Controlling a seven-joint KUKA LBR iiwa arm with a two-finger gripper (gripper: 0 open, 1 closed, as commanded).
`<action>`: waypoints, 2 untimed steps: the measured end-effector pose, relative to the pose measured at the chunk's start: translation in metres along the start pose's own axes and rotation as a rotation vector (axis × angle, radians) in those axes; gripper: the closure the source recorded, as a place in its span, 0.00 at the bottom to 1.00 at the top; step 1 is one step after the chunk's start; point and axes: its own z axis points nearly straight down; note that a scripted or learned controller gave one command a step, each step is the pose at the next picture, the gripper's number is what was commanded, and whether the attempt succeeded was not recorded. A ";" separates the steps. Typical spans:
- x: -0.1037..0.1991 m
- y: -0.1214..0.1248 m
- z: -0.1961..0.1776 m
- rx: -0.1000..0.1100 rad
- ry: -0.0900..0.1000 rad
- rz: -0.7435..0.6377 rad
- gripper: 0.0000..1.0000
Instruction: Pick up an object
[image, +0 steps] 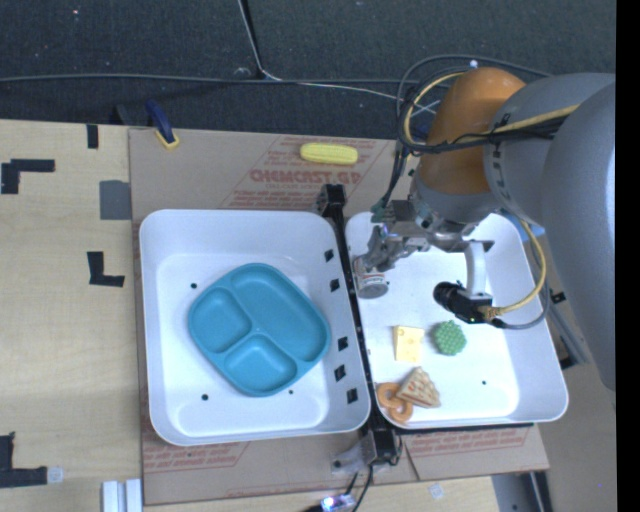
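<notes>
A: Where's the end effector (372, 272) rn?

B: Low over the right bin (520, 395), near its left wall, by the divider; can't tell if it's wide or narrow from this angle; nothing seen btwn the tips.

A: Targets?

B: All in the right bin, toward the front; yellow block (407, 343), green ball (450, 338) beside it, wedge (419, 388) and pretzel (393, 402) at the front-left corner; blue tray (258, 327) in the left bin (160, 300).

A: Best approach?

B: I'd go for the block; closest, flat sides; centre over it, drop straight, close slowly; keep clear of the ball and the wall.
</notes>
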 end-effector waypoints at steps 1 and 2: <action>0.051 -0.016 -0.017 -0.002 0.001 -0.003 1.00; 0.103 -0.035 -0.031 -0.002 0.001 -0.004 1.00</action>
